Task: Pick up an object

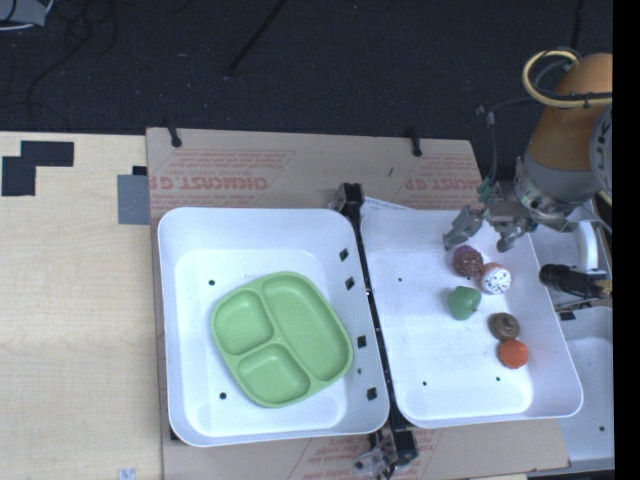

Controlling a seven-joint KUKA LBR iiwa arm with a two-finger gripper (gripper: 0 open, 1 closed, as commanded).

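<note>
A: In the right bin (470,398), along its right half, five small things sit in a loose cluster: a dark maroon piece (468,261) uppermost, a white speckled ball (496,280) touching its lower right side, a green piece (463,302) just below them, then a brown ring-shaped piece (504,325) and an orange ball (513,354) nearest the lower right wall.

B: Which way do they point?

A: Most are roundish, with no clear long axis. The green piece tapers toward its upper left, so its axis runs at a slant from there to the lower right. As a whole, the cluster trails from upper left to lower right.

B: Room around them?

A: The left half of that bin is bare floor, as is the strip along the near wall. The orange ball lies near the right wall. In the left bin (190,408), a green divided plate (281,339) lies flat and tilted, well apart from the cluster.

B: And the arm?

A: It reaches in from the upper right, orange band above the wrist. The gripper (485,226) hangs over the far edge of the right bin, just above the maroon piece, its two fingers spread apart with nothing between them.
</note>
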